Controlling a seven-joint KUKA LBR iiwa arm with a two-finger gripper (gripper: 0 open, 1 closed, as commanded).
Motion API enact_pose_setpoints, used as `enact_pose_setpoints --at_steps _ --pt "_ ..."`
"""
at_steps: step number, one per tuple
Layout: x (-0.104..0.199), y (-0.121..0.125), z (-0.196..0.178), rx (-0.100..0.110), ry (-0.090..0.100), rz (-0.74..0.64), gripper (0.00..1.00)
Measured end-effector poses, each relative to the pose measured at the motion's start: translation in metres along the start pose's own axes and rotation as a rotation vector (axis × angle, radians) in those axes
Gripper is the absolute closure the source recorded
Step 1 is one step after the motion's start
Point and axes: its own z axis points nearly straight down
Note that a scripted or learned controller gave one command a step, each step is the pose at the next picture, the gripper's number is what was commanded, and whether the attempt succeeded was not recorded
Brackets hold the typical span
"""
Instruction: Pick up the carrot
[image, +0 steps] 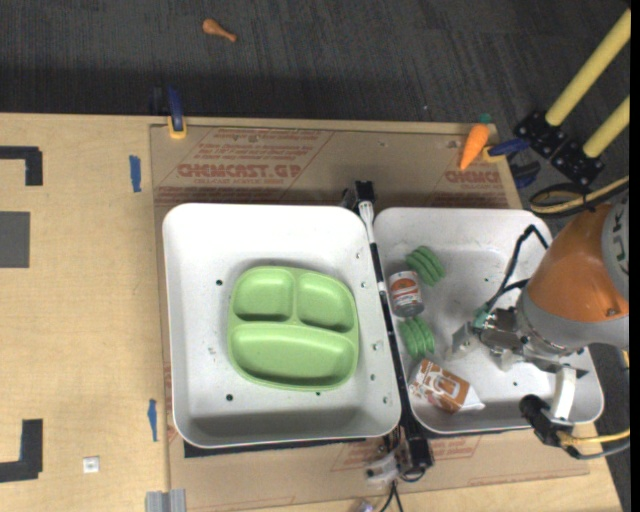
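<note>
1. The carrot (474, 145) lies on the counter (80, 300) just beyond the right bin's (470, 225) far rim, outside both bins.
2. The arm hangs over the right bin, its hand (470, 335) low near a green pepper (418, 337); whether it is released or clenched, I cannot tell.
3. The left bin (190, 300) holds a green divided plate (294, 327).

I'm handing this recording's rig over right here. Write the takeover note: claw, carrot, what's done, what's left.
Claw: low inside the right bin, near its middle; whether it is open or shut cannot be told from above. Nothing seen in it.
Carrot: lying outside both bins, on the cardboard beyond the right bin's far edge, by a blue clamp.
Right bin also holds two green pieces, a small can and a packet. Left bin holds a green divided tray.
Done: nothing yet.
Left: move to the carrot, grasp, lift.
</note>
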Motion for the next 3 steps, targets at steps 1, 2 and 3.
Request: enact_pose_setpoints --at_steps 1,2,3 --pt "0.016 -0.009 -0.01 0.01 -0.009 0.668 0.0" --pt "-0.078 0.016 -0.001 0.037 0.02 0.419 0.0" --pt "-0.011 0.001 0.001 -0.007 -0.009 0.728 0.0"
